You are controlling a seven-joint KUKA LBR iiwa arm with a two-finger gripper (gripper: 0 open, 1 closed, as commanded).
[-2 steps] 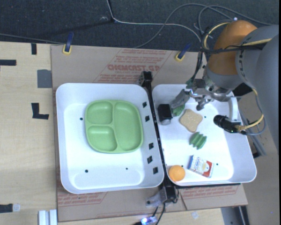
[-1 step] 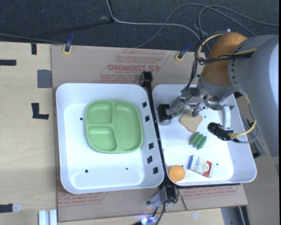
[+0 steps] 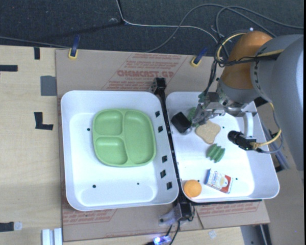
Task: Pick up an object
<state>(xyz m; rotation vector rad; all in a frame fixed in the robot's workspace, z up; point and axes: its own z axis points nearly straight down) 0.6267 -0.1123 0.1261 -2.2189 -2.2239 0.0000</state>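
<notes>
Nearest the onlooker, at the front rim of the right-hand shallow white bin (image 3: 268, 188), lie one small orange ball (image 3: 193, 188) and, just beside it, one small red-and-white printed carton (image 3: 218, 180), its long axis running along the front wall. Farther in rests one green ribbed soft piece (image 3: 215, 152), and beyond that one tan, slice-shaped flat piece (image 3: 208, 132), the likeliest target by position. The arm's two-finger gripper (image 3: 205, 111) hangs directly above the tan piece's far edge, near it; whether it touches cannot be resolved. From the claw, the tan piece lies toward the viewer and slightly to the view's right, its longer side slanting toward the bin's back corner. One dark block (image 3: 180, 122) sits just to the claw's left against the dividing wall. Nothing is visible between the fingers, and whether the claw is released or clenched cannot be told. In the left-hand white bin (image 3: 71, 137) lies one light-green three-compartment plastic tray (image 3: 124, 137), well apart from the arm. Count: two bins, six objects, one arm
</notes>
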